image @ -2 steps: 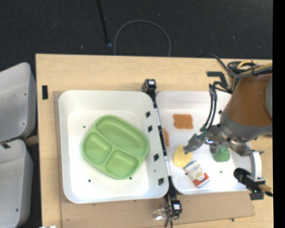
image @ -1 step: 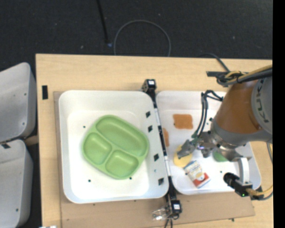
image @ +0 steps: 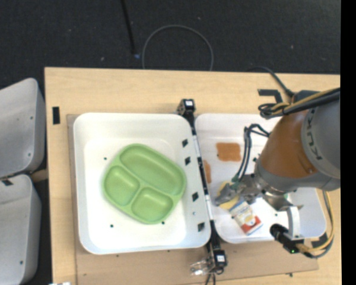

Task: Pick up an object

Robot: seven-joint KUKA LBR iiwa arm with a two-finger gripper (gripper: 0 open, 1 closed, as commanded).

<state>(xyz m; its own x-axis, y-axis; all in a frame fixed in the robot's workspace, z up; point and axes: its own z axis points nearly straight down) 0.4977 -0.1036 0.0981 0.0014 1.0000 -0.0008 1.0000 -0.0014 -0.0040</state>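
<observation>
I see the worktop (image: 59, 94) carrying two white bins. The left bin (image: 83, 230) lies well to the left of the end effector (image: 231, 193) and holds a green divided tray (image: 144, 183). The right bin (image: 225, 123) has the arm reaching down into it. Just below and right of the end effector, close against it, lies a small white and red packet (image: 248, 217). An orange-brown flat piece (image: 228, 152) sits above the end effector, apart from it. Whether the end effector is gripping anything, I cannot tell.
</observation>
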